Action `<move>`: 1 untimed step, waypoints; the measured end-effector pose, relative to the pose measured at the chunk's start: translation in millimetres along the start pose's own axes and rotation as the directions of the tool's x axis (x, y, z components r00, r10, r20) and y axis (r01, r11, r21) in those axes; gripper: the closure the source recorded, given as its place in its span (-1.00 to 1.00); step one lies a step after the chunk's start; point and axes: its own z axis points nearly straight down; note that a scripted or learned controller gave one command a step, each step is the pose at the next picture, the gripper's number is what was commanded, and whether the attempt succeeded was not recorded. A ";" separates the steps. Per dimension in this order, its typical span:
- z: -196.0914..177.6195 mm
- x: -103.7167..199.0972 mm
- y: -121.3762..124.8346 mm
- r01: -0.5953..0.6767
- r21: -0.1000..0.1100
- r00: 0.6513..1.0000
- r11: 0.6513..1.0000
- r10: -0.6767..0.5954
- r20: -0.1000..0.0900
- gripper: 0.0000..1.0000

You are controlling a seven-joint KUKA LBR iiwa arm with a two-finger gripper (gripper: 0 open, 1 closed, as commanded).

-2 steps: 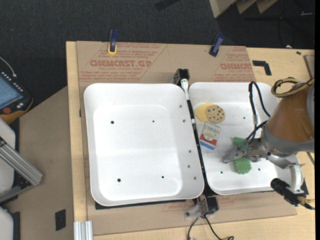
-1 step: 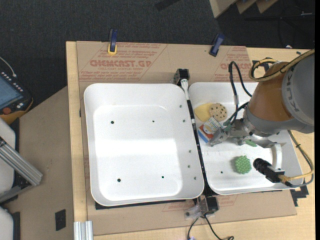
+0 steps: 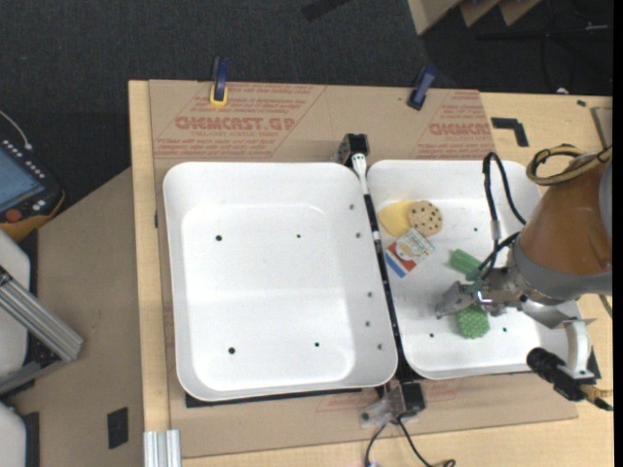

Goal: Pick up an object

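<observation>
The right bin [image 3: 438, 358] holds several small objects. A yellow piece [image 3: 392, 218] and a round speckled cookie [image 3: 424, 217] lie near its back left. A red, white and blue packet [image 3: 409, 251] lies just in front of them. A green block [image 3: 465, 260] lies toward the middle. A bumpy green ball [image 3: 474, 323] sits near the front right. My gripper [image 3: 463, 300] is low over the right bin, directly above and behind the green ball and just in front of the green block. Nothing is visibly held in it.
The left bin [image 3: 195, 261] lies beside the right one, with a black divider strip [image 3: 375, 251] between them. The orange-brown arm [image 3: 569, 236] covers the right bin's right side. Black cables [image 3: 492, 193] loop over the bin's back. Blue clamps [image 3: 219, 81] hold the cardboard base.
</observation>
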 end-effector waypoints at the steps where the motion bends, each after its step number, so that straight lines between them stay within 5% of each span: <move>1: 23.7 -36.6 41.0 0.003 -0.009 1.000 1.000 -0.003 0.005 -1.00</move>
